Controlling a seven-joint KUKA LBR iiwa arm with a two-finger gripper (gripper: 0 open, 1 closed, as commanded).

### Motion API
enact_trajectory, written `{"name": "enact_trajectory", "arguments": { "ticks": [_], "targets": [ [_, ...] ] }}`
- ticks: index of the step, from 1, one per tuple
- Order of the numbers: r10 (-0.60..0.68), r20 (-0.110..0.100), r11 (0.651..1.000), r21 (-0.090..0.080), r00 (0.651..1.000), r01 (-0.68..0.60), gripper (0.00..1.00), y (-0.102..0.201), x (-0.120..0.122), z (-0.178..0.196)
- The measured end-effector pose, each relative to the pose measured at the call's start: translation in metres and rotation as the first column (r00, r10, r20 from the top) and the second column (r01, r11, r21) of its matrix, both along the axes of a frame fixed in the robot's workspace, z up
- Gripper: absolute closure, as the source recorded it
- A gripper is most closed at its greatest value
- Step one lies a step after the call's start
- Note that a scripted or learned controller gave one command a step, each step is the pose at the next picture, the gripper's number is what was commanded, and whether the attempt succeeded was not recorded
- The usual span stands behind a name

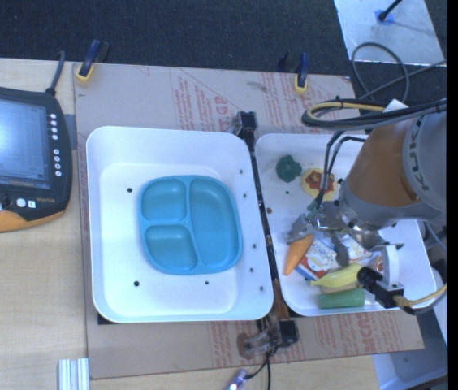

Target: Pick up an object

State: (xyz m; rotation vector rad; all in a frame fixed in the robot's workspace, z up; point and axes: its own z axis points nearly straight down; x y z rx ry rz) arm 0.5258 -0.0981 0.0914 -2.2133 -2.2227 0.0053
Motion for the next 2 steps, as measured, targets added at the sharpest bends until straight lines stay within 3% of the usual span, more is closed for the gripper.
{"name": "enact_trajectory", "arguments": {
  "ticks": [2],
  "targets": [
    [0.002,0.003,1.0,-0.002,1.0,-0.002,0.0,0.0042,0.0177,0.0001]
  ]
}}
